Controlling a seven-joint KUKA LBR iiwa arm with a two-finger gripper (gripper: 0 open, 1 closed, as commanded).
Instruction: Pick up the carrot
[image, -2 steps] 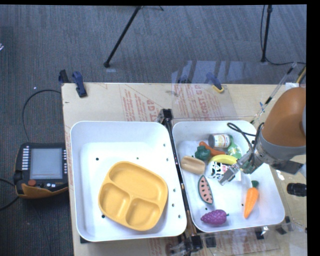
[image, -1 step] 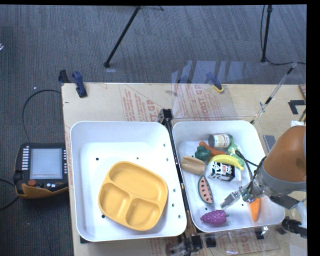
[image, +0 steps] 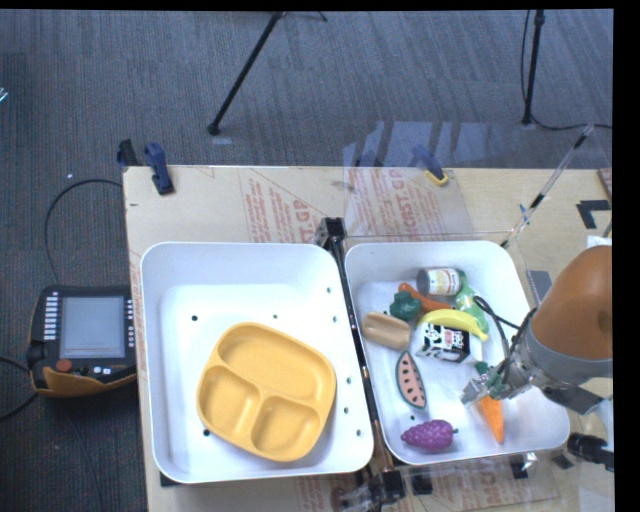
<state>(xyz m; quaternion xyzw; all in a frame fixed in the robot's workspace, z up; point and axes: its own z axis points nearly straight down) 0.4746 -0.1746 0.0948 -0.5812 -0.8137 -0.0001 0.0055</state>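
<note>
End effector small and blurred over the right bin, finger state impossible to tell, arm cut off at right, carrot lying in the bin's near right corner, top touching the end effector

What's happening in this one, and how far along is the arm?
The arm reaches in from the right, its gripper low over the right bin, right at the top end of a carrot lying near that bin's front right corner. I can't tell whether the carrot is gripped; it looks to be still on the bin floor. Other toy foods, a banana, watermelon slice and grapes, lie nearby. The left bin holds a yellow divided plate.
</note>
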